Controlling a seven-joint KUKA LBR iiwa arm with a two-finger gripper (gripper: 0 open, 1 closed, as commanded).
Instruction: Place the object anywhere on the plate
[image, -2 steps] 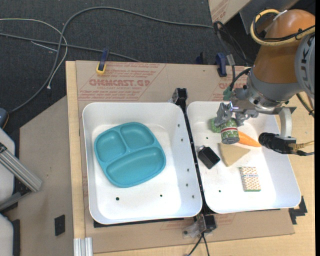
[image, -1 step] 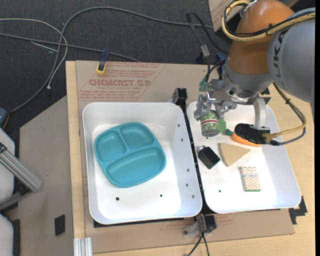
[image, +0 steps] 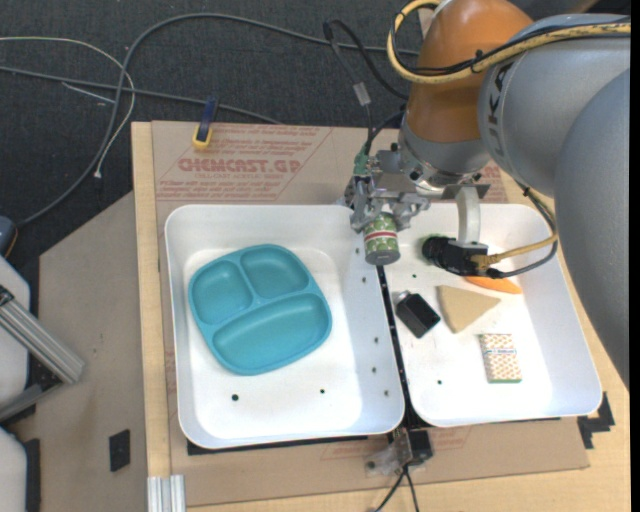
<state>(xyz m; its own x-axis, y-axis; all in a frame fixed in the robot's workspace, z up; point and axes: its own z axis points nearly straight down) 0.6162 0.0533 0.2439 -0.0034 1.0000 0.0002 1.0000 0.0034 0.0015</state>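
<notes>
- The hand (image: 381, 222) was clamped on a small can (image: 381, 244) with a green-and-red label. I could see the can between the fingers, gripped near its top, hanging upright below them.
- The can sat over the seam where the two white bins meet, above the inner edge of the left bin (image: 270, 415), not yet over the teal plate (image: 262, 307).
- I judged the can stiff and light for its size, with smooth rounded sides that could slip or twist in a two-finger grip. A hold across the middle of the body would have been surer than one near the rim.
- The arm reached in from the right, its orange band (image: 465, 70) directly above the wrist, and the hand pointed straight down.
- The plate lay to the can's left and nearer the camera, divided into three compartments.
- In the right bin (image: 520, 400) I saw a black block (image: 417, 314), a tan wedge (image: 464, 306), an orange carrot-like piece (image: 497, 283) and a small patterned packet (image: 500, 358).
</notes>
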